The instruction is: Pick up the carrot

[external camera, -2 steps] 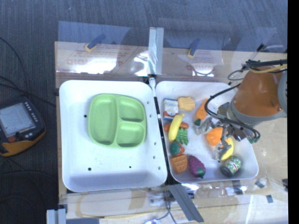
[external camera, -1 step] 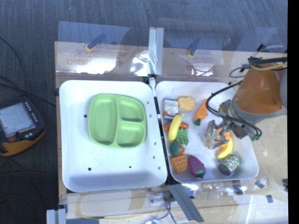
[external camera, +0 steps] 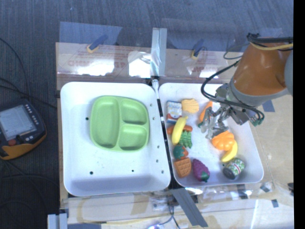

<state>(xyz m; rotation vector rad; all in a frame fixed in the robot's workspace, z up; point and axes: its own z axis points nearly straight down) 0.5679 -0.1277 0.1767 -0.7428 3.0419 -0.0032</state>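
Carrot (external camera: 205, 112) lies tilted in right bin (external camera: 255, 151), upper middle, touching gripper (external camera: 213, 124) | finger state cannot be told | risk judged: orange pepper (external camera: 222, 140) just beside may be snagged instead.

- One cam only, fixed above the bench, looking down at a slant; the top of the frame is the far side, the bottom is the near edge.
- Mid distance: both shallow white plastic bins fit w/ room to spare, the left bin (external camera: 71, 142) and the right bin (external camera: 252, 151) sitting side by side at frame centre.
- Frame also takes in dark grey carpet floor (external camera: 143, 8) along the top and left, plus a black handheld control pendant w/ screen (external camera: 19, 123) at the left edge.
- Grey arm w/ orange band (external camera: 262, 70) enters from the right, cut off by the frame edge, so the cam sits opposite/left of the arm base.
- No 2nd view, so no overlap to report.
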